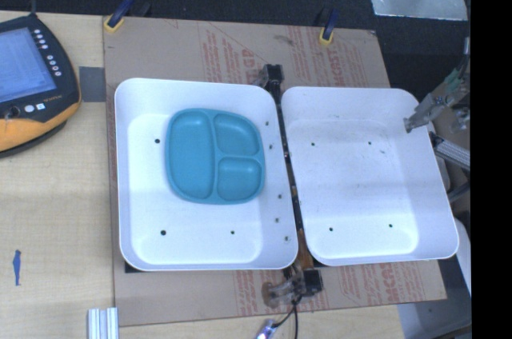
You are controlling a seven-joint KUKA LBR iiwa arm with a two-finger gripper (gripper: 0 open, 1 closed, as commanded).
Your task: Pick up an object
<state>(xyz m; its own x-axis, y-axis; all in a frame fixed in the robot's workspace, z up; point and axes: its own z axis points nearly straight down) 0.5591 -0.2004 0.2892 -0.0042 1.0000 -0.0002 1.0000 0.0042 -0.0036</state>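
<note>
A teal divided plate (214, 156) with three compartments lies flat in the left white bin (136, 241), toward its upper middle. My gripper (432, 109) pokes in from the right edge of the view, over the upper right corner of the right white bin (432, 241). It is far from the plate, a whole bin's width to its right. Most of the arm is cut off by the view's edge.
A teach pendant (28, 85) with a screen and orange casing rests on the bench at the far left. Clamps (118, 13) hold the cardboard sheet under the bins. A cable and connector (288, 289) lie at the front between the bins.
</note>
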